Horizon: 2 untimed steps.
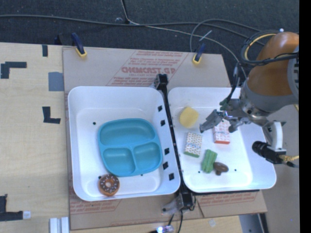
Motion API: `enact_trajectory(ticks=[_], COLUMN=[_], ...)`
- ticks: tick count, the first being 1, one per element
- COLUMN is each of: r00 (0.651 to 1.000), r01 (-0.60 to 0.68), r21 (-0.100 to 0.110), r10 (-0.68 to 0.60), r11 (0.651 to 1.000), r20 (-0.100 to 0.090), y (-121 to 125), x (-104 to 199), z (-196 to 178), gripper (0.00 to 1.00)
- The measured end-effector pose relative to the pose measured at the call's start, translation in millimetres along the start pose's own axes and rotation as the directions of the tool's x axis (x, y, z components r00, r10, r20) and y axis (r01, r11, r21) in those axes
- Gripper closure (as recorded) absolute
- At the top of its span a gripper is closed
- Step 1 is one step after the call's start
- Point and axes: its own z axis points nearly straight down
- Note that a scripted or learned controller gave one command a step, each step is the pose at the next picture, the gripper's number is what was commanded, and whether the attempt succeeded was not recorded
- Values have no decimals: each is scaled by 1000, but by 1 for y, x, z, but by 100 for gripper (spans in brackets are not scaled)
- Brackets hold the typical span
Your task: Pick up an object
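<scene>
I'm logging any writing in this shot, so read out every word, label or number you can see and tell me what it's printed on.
"CHEMCAST GP", as far as it can be read: red print on the brown cardboard sheet under the bins. It repeats in slanted rows, and the smaller lines are too blurred to read.
Red and white box below the claw: print too small to read.
Patterned white packet: markings too blurred to read.

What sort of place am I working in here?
Likely a robotics lab bench: two white bins clamped onto cardboard, toy items like a donut and blue tray, loose cables, and the gripper.
</scene>
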Motion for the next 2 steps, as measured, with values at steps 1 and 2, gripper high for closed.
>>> enact_trajectory(ticks=[1, 2], r00=[1000, 1000], r01=[3, 3], r21=[-12, -8], r10=[-3, -3], r11=[1000, 1000], r20=[1, 2], y=[2, 3], x=[0, 5], z=[-6, 38], gripper=[0, 0])
